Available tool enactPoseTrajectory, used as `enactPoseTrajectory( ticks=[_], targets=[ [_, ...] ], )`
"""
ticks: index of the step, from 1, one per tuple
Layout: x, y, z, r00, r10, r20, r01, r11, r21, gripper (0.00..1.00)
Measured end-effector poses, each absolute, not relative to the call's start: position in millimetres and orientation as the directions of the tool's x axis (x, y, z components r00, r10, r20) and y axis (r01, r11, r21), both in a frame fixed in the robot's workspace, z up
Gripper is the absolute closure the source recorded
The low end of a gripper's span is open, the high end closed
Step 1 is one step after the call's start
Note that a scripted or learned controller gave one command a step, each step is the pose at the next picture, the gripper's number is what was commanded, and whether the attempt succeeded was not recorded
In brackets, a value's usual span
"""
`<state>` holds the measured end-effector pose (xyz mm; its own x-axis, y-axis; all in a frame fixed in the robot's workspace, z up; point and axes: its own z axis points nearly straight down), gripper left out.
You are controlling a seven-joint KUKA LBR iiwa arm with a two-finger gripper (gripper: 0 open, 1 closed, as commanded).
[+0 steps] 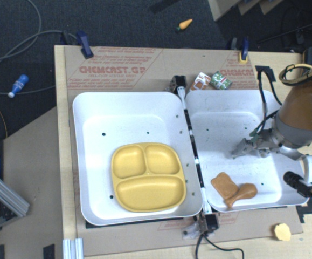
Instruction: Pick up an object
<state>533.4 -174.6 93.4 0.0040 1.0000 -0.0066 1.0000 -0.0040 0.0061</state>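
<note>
A brown toy drumstick (232,189) lies near the front edge of the right white bin (220,112). A yellow divided plate (147,176) rests in the left white bin (91,123). My gripper (246,148) hangs low over the right part of the right bin, pointing left. It is behind the drumstick and apart from it. Nothing shows in its grasp. The grey arm with its orange band (301,109) comes in from the right edge.
Two small packets (212,81) lie on the bench just behind the right bin. A yellow piece (281,231) sits on the bench at the front right. Blue clamps (84,45) hold the board's back edge. Black cables (266,90) run beside the arm.
</note>
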Motion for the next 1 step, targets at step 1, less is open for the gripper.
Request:
enactPoseTrajectory(
  ticks=[1],
  targets=[
    [498.1,-176.9,83.8,0.003,1.000,0.001,1.000,-0.003,-0.004,0.00]
  ],
)
